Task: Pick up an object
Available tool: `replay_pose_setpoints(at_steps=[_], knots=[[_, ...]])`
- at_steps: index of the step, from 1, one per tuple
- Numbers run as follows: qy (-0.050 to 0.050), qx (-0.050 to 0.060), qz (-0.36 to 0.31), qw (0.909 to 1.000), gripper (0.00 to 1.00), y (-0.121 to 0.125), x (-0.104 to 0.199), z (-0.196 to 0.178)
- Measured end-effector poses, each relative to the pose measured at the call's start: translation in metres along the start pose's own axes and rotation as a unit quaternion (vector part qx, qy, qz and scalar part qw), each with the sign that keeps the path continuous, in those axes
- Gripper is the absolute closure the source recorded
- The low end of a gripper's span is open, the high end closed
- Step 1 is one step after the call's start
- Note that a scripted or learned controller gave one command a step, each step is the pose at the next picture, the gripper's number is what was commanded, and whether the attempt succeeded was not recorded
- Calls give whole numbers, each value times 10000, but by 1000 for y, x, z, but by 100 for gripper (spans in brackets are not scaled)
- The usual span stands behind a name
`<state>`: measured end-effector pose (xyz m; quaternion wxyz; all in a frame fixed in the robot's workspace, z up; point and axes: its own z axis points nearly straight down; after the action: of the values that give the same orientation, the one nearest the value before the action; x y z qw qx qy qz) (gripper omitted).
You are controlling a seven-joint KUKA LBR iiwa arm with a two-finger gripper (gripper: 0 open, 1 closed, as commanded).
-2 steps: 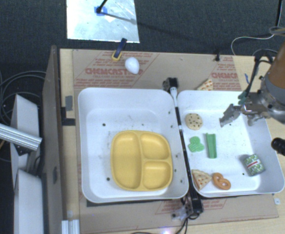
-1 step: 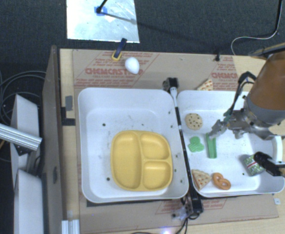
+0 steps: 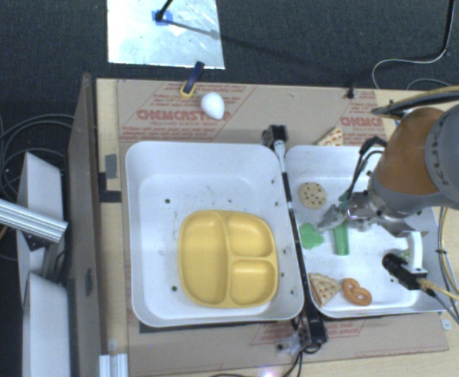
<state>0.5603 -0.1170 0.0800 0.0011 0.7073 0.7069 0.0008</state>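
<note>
The right bin (image 3: 324, 159) holds a round chocolate-chip cookie (image 3: 313, 195), a flat green leafy piece (image 3: 311, 236), a green stick (image 3: 342, 239), a pizza slice (image 3: 324, 287) and an orange pretzel (image 3: 357, 293). My gripper (image 3: 346, 215) hangs low over the middle of this bin, just above the green stick's top end and to the right of the leafy piece. The grey arm with its orange band (image 3: 406, 159) covers the bin's right side. Nothing can be seen lifted off the floor of the bin.
A yellow divided plate (image 3: 228, 258) lies in the left bin (image 3: 159, 179). On the cardboard behind the bins sit a white egg (image 3: 212, 104) and another pizza slice (image 3: 332, 137). A black clip (image 3: 275, 136) sits at the far end of the wall between the bins.
</note>
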Motion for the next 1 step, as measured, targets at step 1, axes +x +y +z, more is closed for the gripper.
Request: replay_pose_setpoints(at_steps=[1], knots=[[1, -4, -9, 10000, 100, 0, 0, -15]])
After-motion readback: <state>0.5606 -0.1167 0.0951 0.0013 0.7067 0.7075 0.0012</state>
